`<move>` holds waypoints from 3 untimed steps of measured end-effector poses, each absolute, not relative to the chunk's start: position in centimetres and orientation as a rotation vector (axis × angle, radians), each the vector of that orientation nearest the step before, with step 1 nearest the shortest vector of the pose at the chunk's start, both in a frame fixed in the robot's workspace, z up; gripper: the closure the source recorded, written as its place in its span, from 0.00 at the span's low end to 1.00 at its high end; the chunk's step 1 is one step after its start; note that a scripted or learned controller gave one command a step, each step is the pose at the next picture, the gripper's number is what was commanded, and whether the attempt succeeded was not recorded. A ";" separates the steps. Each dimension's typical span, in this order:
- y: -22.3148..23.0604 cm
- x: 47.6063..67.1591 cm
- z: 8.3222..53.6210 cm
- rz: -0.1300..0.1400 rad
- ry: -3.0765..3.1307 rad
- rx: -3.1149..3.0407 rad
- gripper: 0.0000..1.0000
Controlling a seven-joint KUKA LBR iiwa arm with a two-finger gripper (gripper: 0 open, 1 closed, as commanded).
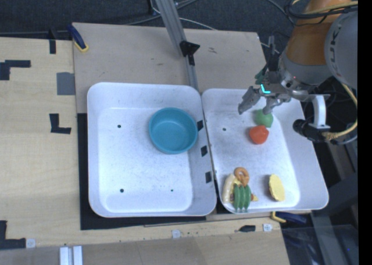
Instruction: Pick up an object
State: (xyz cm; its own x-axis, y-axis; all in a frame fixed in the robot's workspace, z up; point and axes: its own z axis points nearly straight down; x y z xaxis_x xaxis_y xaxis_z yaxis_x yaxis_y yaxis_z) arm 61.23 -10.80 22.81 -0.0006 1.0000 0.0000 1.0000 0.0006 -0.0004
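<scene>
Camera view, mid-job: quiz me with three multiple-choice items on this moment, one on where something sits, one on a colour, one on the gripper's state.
1. Where is the blue bowl?
A. in the left bin
B. in the right bin
C. on the bare bench

2. What colour is the round item just below the green ball?
A. yellow
B. red
C. blue

3. How does the gripper stand?
A. shut on the yellow piece
B. lifting the bowl
C. fingers spread, nothing between them, above the green ball

Answers:
1 A, the bowl rests inside the left bin.
2 B, a red ball lies in the right bin directly under the green one.
3 C, the fingers show apart with white bin floor between them.
</scene>
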 end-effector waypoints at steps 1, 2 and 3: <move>-10.8 61.2 22.8 0.001 -2.222 -2.221 0.00; -11.3 60.3 17.8 0.005 -2.219 -2.219 0.00; -11.1 60.9 11.7 0.006 -2.219 -2.217 0.00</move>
